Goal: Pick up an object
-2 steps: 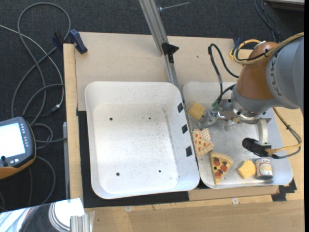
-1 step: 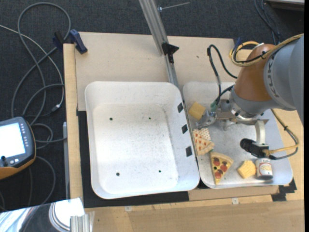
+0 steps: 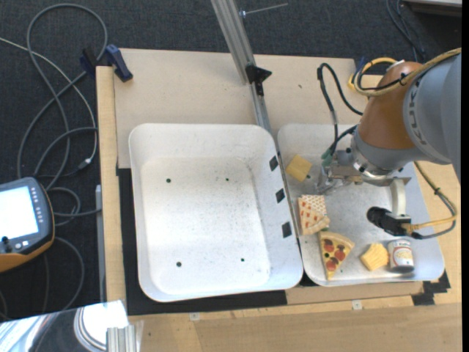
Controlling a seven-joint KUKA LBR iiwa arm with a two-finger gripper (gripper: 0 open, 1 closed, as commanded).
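My gripper (image 3: 327, 176) hangs low over the upper left part of the right bin (image 3: 432, 270), below the arm's orange band. A yellow cheese block (image 3: 298, 169) lies just left of it, close by. A pale wedge with red dots (image 3: 313, 213) lies below the gripper. Further toward the front lie a pizza slice (image 3: 335, 253), a yellow cheese wedge (image 3: 374, 256) and a small can (image 3: 401, 255). Nothing shows held by the gripper.
The left bin (image 3: 146, 145) is next to the right one, with black clips along the shared wall. A slanted metal rail (image 3: 233, 31) runs down to the bins' back edge. Cables and a teach pendant (image 3: 22, 222) lie off the bench on the left.
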